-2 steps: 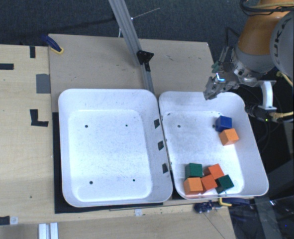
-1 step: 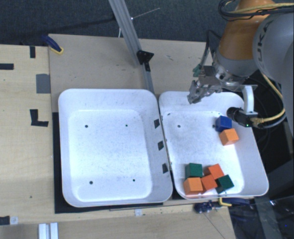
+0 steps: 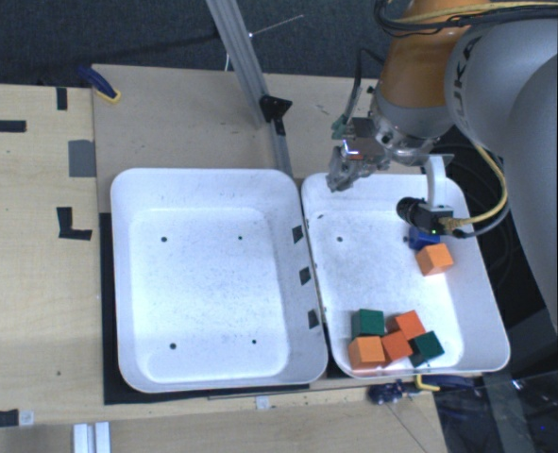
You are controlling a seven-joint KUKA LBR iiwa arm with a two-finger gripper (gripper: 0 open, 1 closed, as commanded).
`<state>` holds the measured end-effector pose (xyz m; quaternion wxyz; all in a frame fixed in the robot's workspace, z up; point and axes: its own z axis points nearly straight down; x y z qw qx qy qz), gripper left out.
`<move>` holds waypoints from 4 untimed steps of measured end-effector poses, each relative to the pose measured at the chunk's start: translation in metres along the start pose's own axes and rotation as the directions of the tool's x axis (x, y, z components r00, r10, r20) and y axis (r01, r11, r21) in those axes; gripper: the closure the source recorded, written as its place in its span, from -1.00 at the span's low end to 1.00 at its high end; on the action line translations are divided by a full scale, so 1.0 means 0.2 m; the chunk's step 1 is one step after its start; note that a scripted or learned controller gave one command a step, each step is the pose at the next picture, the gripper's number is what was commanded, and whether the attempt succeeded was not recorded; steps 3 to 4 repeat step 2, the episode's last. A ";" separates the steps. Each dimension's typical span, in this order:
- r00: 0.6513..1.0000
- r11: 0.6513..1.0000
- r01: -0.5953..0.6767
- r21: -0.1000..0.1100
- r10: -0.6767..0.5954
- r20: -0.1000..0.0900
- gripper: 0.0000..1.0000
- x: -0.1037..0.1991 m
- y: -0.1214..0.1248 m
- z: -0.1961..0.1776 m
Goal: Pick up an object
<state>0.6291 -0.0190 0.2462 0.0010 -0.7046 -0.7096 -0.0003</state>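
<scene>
My gripper hangs over the far left corner of the right bin, above its rim. Nothing shows in it. An orange cube lies near the bin's right wall, with a small blue piece just behind it. At the near end sits a cluster: a green block, an orange block, another orange block and a dark green block. All of these lie well away from the gripper, toward the near side.
The left bin stands beside the right one, their rims touching. A slanted metal pole with a black clamp rises behind the bins. A black fitting with cables hangs off the arm over the right bin.
</scene>
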 end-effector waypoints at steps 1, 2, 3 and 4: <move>1.000 1.000 0.000 0.002 0.000 0.001 1.00 0.28 -0.05 0.05; 1.000 1.000 0.001 0.003 -0.001 0.001 1.00 0.57 -0.08 0.09; 1.000 1.000 0.001 0.003 -0.001 0.001 1.00 0.57 -0.08 0.09; 1.000 1.000 0.001 0.003 -0.001 0.001 1.00 0.57 -0.08 0.09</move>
